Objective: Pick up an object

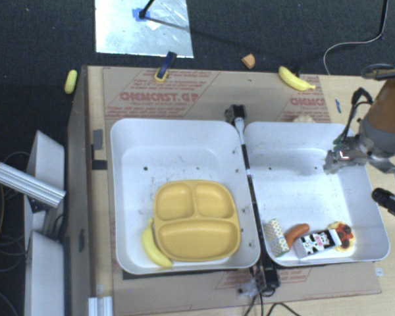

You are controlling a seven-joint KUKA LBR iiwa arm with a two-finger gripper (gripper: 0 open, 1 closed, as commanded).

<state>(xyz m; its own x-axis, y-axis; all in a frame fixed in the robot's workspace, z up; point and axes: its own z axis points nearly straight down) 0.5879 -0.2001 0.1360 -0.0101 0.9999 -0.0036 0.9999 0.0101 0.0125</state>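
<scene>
**Pincer poised over right bin, nothing picked**

I see the pincer (334,158) above the right bin (296,143), whether wide or narrow I cannot tell. The hot dog (297,232) lies near that bin's front edge, between 2 other items. Next I'd move forward and descend.

Right bin's near edge holds a row: a patterned block (275,236), an orange-red sausage (297,231), a black-and-white carton (316,242) lying flat. Left bin: yellow divided plate (196,219), banana (153,245) tucked at its left edge.
</scene>
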